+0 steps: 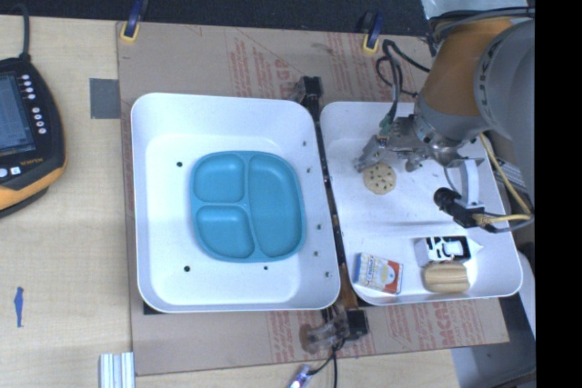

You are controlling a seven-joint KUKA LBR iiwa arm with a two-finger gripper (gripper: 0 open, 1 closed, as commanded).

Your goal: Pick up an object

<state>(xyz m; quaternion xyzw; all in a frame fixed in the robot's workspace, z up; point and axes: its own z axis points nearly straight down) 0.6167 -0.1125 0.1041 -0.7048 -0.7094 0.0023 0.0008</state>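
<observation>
overhead, the grey arm point(482, 77) with its orange band reaches in from the right edge of the frame and bends down over the right white bin point(350, 118), in that bin's upper half. its gripper point(380, 154) sits low near the bin's upper left part, with metal fingers pointing toward the lower left of the frame; whether they are spread or closed cannot be told from this angle. just below the fingertips lies a small round tan piece with dark dots, like a cookie or cracker point(379, 178), touching or nearly touching the gripper, though it cannot be made out as held between the fingers. along the lower edge of the same bin lie three more things: a small blue and white packet with an orange patch point(376, 273) at lower left, a black and white item point(445, 246) further right, and a tan wooden-looking block point(446, 277) just below that item, touching or nearly so. a black cable end point(455, 206) hangs over the right part of this bin. the left white bin point(155, 132), in the middle of the frame, holds a blue divided plate point(247, 203) with three compartments. at the far left edge rests a black and orange handheld pendant point(25, 136) on the wooden bench point(64, 286).
</observation>
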